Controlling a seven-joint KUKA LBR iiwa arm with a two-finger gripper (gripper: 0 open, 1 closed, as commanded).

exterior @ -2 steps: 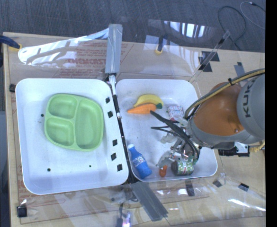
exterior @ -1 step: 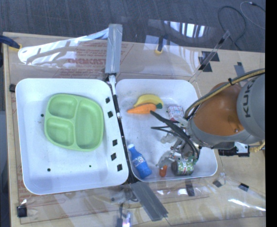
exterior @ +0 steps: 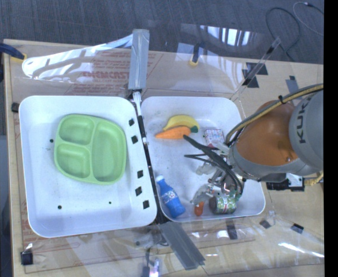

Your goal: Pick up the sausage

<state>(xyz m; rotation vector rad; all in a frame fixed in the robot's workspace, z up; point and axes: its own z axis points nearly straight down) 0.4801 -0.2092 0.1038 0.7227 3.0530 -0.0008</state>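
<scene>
Reaches in from right edge of frame, grey w/ orange band (exterior: 267, 140) above wrist, angled down-left. Hand (exterior: 215, 190) sits low at lower right of frame, dark linkage spread toward centre. Finger state unclear.

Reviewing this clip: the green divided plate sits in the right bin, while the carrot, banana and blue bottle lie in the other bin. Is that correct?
Not quite. The camera view shows the green divided plate in the left bin, not the right. The carrot, banana and blue bottle do lie in the other bin.
</scene>
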